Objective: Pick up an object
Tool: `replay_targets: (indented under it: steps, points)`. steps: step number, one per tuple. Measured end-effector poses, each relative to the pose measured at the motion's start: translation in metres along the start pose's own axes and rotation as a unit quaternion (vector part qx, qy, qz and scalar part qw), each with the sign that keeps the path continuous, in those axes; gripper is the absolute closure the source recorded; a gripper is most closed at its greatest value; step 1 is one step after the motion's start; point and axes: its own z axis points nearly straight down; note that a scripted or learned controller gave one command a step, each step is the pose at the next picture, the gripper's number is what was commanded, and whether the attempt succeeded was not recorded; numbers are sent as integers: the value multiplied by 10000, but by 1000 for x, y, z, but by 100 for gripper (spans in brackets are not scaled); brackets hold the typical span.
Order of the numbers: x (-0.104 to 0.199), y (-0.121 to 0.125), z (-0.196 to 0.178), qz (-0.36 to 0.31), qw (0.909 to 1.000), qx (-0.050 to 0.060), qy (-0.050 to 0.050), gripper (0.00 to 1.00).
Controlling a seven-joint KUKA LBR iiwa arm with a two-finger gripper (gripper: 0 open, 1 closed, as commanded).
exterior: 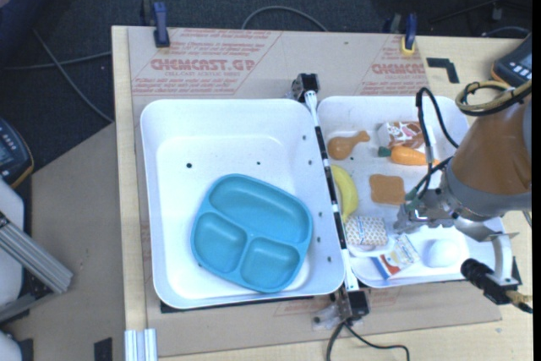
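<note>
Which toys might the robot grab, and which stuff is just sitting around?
Could be picked up, all in the right bin:
- banana
- chicken drumstick
- carrot
- brown toast slice
- white speckled packet
The gripper hovers over these.

Just sitting around:
- blue divided plate in the left bin
- blue clamps at the bench's back edge

Grey arm (483, 197), orange band (499, 150) above wrist, black cable (429, 124) looping alongside, metallic end effector (412, 214).
</note>
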Motion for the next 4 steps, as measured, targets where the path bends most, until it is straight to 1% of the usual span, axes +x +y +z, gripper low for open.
replay_targets:
  steps: [1, 2, 3, 4]
  points:
    - [0, 5, 0, -11, 10000, -45, -20, 0]
    - [23, 70, 30, -33, 9999, -85, -47, 0]
    - [-13, 143, 31, -11, 10000, 39, 0, 0]
    - [-37, 77, 30, 4, 10000, -24, -15, 0]
